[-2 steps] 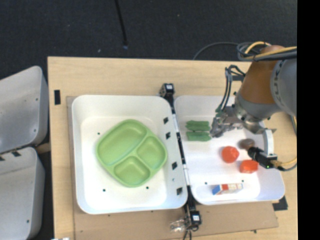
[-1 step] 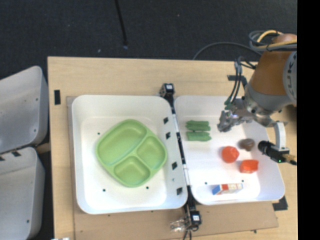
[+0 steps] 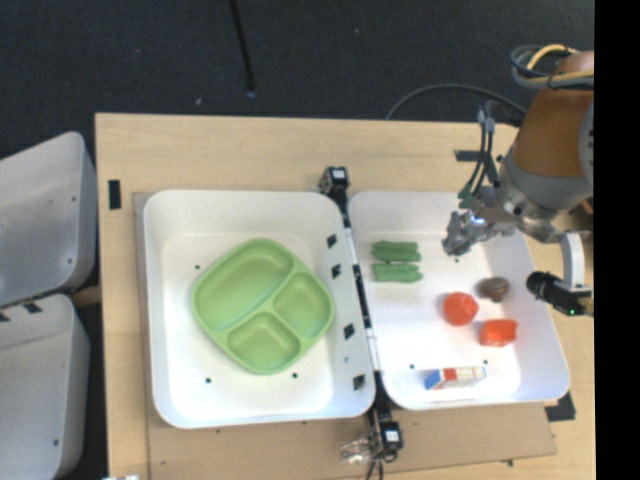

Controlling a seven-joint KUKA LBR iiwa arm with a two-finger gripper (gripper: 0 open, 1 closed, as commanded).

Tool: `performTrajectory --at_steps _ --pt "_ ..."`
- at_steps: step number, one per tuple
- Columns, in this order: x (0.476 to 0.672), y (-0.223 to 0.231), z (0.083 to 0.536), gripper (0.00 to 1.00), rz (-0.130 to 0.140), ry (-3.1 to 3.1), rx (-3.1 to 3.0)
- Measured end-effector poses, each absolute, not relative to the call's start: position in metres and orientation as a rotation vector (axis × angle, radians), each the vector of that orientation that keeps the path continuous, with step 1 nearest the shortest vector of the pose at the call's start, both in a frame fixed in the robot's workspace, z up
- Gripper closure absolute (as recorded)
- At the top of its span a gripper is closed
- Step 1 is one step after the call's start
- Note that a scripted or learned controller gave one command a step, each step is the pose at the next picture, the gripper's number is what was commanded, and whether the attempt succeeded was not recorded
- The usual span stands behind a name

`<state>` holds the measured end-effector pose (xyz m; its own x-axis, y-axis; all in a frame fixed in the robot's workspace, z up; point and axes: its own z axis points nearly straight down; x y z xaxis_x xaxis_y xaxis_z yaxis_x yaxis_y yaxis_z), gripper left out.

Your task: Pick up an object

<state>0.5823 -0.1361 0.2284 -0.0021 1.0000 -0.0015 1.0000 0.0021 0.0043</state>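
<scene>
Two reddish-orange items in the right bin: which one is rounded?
The round orange-red one, left of the brown lump. The other orange piece is blocky, lower right, nearer the bin's front corner.

Divided plate: we see pale green.
Bins: white.
Two pods: we see darker green.
Round object: red-orange.
Block: orange.
Lump: brown.
Small box: white, blue, red.
Bench: light wood.

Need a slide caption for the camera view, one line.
End effector above right bin, near green pieces; divided green plate in left bin.
</scene>
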Motion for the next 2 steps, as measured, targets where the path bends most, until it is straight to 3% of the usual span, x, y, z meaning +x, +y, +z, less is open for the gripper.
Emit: performTrajectory --at_steps 2 --pt "0.591 -0.032 0.217 1.0 0.001 2.229 2.215"
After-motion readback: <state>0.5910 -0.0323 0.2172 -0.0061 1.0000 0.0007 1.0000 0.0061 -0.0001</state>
